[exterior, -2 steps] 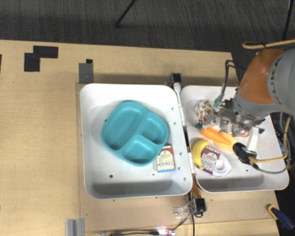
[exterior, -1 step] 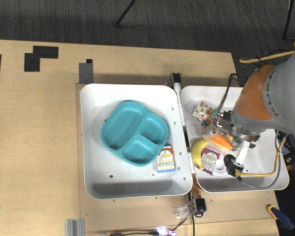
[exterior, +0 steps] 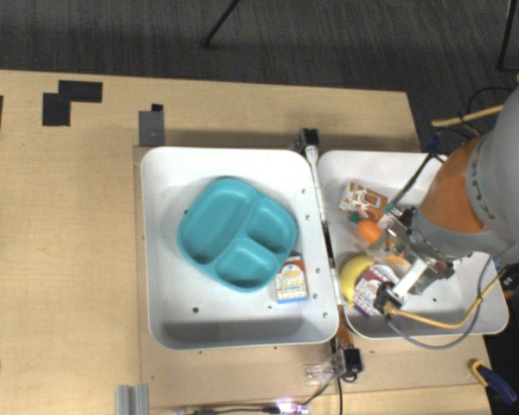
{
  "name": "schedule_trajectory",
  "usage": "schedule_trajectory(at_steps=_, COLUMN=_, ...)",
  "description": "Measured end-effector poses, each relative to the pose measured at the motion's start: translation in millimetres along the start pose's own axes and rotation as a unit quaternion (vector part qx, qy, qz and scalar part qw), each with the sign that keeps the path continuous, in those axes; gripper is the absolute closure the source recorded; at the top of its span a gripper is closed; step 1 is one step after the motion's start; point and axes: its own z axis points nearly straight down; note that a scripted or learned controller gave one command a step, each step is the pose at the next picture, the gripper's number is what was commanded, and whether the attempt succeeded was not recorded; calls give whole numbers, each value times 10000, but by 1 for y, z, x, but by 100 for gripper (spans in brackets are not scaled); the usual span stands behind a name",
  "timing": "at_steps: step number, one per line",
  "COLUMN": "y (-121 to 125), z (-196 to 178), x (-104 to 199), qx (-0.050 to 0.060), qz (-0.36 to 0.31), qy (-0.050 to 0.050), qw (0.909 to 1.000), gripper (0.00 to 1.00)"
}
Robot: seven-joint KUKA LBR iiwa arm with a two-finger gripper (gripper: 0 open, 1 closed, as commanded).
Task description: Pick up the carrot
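Gripper (exterior: 389, 242) over carrot (exterior: 368, 230), right bin (exterior: 484, 318); grip state unclear. Risk: crowding lemon (exterior: 353, 275), packet (exterior: 363, 201) deflect fingers, carrot slips.

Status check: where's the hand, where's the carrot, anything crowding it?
Hand low in right bin. Carrot beside it, not seen held. Yellow fruit and snack packet close by.

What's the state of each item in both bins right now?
Teal divided plate: right way up in the left bin, compartments bare.
Small carton: lying flat at the plate's lower right edge.
Snack packet: lying flat in the right bin.
Carrot: lying in the right bin, beside the gripper.
Yellow fruit: resting in the right bin, partly covered by the arm.
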Motion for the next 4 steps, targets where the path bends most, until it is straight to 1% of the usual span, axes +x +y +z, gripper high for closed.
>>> schedule_trajectory(at_steps=1, y=1, z=-12, x=3, qx=-15, qz=-22, qy=17, qw=10000, gripper=100)
schedule_trajectory(at_steps=2, y=1, z=-11, x=3, qx=-12, qz=-19, qy=15, qw=10000, gripper=0)
schedule_trajectory(at_steps=3, y=2, z=-22, x=5, qx=-10, qz=-58, qy=30, qw=10000, gripper=100)
schedule_trajectory(at_steps=4, y=-47, z=-98, x=12, qx=36, qz=607, qy=-19, qw=9982, gripper=100)
